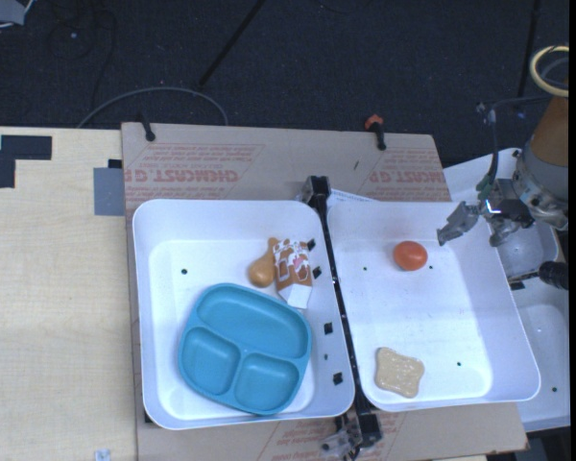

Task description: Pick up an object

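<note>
Tomato (pixel 410 255) in right bin (pixel 480 353); claw (pixel 480 221) nearby; biscuit (pixel 399 373) well apart.

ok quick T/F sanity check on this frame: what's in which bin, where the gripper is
1. The blue tray lies in the left bin. True.
2. The red ball is in the left bin. False: it sits in the right bin.
3. The gripper is over the right bin's far right side. True.
4. The gripper holds the red ball. False: the ball lies apart, to its left.
5. The tan piece rests on the blue tray. False: it lies on the right bin's floor.
</note>
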Available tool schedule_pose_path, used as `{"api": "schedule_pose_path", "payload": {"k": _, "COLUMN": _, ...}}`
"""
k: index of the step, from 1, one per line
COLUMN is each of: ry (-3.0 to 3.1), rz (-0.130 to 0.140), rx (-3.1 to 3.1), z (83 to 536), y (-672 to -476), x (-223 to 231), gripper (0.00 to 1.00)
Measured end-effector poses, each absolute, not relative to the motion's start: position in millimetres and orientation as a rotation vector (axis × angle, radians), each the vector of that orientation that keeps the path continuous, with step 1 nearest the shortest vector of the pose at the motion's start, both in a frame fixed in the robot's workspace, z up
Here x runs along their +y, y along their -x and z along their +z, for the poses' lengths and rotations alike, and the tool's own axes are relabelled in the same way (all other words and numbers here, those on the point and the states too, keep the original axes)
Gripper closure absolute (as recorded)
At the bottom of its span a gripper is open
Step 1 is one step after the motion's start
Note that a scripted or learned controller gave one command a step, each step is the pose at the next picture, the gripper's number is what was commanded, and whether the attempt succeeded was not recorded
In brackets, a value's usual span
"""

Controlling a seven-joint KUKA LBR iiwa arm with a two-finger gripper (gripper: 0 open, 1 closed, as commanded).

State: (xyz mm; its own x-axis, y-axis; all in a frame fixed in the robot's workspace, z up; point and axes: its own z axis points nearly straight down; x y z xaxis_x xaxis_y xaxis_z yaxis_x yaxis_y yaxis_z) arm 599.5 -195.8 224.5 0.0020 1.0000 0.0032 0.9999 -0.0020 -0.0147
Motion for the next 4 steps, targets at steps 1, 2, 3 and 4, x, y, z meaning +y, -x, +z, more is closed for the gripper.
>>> {"api": "schedule_pose_path", "payload": {"k": 1, "ry": 2.219, "rz": 0.002, "rx": -2.220, "z": 232.3, "y": -602.1, "x": -195.6, "gripper": 0.00}}
{"api": "schedule_pose_path", "payload": {"k": 2, "ry": 2.218, "rz": 0.005, "rx": -2.218, "z": 189.0, "y": -598.6, "x": -194.5, "gripper": 0.00}}
{"api": "schedule_pose_path", "payload": {"k": 3, "ry": 2.218, "rz": 0.005, "rx": -2.216, "z": 145.3, "y": -601.2, "x": -193.5, "gripper": 0.00}}
{"api": "schedule_pose_path", "payload": {"k": 4, "ry": 2.219, "rz": 0.005, "rx": -2.216, "z": 92.3, "y": -600.4, "x": -192.3, "gripper": 0.00}}
